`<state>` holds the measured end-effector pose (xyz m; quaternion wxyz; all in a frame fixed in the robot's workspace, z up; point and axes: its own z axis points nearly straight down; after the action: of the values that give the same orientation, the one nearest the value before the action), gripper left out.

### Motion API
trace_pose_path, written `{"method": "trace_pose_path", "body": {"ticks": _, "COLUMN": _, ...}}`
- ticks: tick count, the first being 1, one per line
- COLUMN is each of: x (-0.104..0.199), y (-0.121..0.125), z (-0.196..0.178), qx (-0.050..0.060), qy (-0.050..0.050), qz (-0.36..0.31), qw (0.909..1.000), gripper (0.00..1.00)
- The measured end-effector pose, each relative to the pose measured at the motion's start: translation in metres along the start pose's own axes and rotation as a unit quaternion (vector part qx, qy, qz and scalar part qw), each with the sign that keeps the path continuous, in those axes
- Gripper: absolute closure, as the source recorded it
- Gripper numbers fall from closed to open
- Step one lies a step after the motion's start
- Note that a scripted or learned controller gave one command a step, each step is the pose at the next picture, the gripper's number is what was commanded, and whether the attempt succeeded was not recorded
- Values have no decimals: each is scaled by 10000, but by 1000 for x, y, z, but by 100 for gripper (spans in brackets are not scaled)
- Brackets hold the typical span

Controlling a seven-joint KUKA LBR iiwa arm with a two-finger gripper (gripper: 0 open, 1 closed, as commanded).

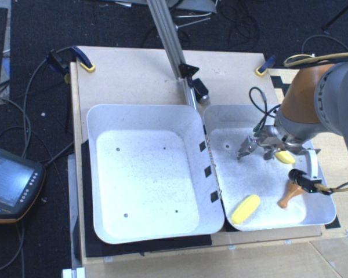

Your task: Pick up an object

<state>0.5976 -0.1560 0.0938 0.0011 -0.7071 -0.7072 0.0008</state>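
Where the camera view looks down on the bench, the gripper [245, 149] hangs over the floor of the right bin [232, 129], its jaws pointing toward that bin's left wall; whether they stand open or closed cannot be told from this slant. A long yellow object [245, 208] lies well apart from the jaws, nearer the camera, by the front rim; a small yellow piece [284, 157] sits just behind the jaws on the arm's side; an orange-brown piece [285, 198] lies farther back and nearer the camera; the left bin [104, 120] lies ahead of the jaws
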Motion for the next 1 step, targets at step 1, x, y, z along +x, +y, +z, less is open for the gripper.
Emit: {"method": "trace_pose_path", "body": {"ticks": 1, "x": 0, "y": 1, "z": -12, "qx": -16, "qy": -4, "qz": 0, "qw": 10000, "gripper": 100}}
